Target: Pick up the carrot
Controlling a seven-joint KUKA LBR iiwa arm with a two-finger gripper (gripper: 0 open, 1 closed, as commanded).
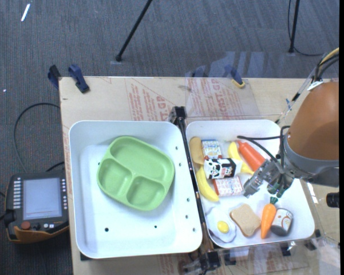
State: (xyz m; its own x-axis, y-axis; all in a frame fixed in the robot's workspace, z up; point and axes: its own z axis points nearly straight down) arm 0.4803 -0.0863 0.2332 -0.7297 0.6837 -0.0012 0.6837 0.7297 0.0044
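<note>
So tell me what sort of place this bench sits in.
Probably a robotics lab. Two white bins are mounted on a clamped board over grey carpet, tripod legs stand behind, and a teach pendant lies on the floor. Toy food, including the carrot, suggests grasping trials.

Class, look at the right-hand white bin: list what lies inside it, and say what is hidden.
Inside the right bin: carrot, bread slice, fried egg, bananas, small cartons, an orange-red piece. The arm covers the bin's right side.
</note>
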